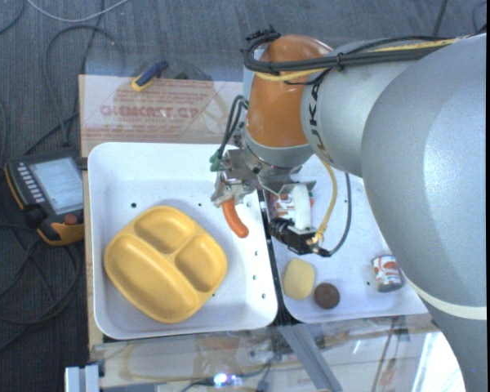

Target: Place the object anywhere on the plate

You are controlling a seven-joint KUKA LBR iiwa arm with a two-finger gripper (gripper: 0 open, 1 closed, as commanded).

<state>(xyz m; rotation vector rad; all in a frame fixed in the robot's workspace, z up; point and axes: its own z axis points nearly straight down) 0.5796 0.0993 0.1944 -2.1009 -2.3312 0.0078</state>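
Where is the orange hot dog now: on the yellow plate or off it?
Off it. The hot dog hangs tilted below the gripper, right of the yellow plate, over the left bin floor.

Dark grey carpet floor point(106, 47) with thin cables point(65, 11) snaking all over it. A wooden board point(147, 117) sits behind the bins, and a handheld control pad point(45, 186) lies off left on the carpet
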